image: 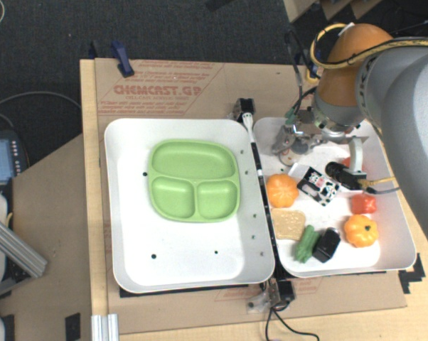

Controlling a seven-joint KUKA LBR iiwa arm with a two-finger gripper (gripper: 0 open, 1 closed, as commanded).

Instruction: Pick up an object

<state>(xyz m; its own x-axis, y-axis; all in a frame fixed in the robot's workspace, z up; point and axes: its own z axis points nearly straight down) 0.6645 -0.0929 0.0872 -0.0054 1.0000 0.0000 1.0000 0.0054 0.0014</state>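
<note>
Camera view shows two white bins on the bench, and the things to be picked are all kept in the right bin [395, 258]. The gripper [291, 144] is seen low over the far left corner of that bin, and nothing is seen held by it; whether it is spread or squeezed cannot be told from this picture. Just near it, toward the middle of the bin, a small black and white box [318, 185] is lying flat. Its long side is turned on a slant, from the far left toward the near right. By the left wall an orange ball [281, 190] is found, with a tan cracker [288, 224] below it and a green stick [306, 243] near the front edge. A little pumpkin [360, 231] is set by the right wall. One thing should be chosen that stands a bit apart, so its neighbours are not bumped. The box looks best, by this guess. It should be gripped across its short side, straight down from above. In the left bin [129, 254] a green plate [194, 180] is laid.
</note>
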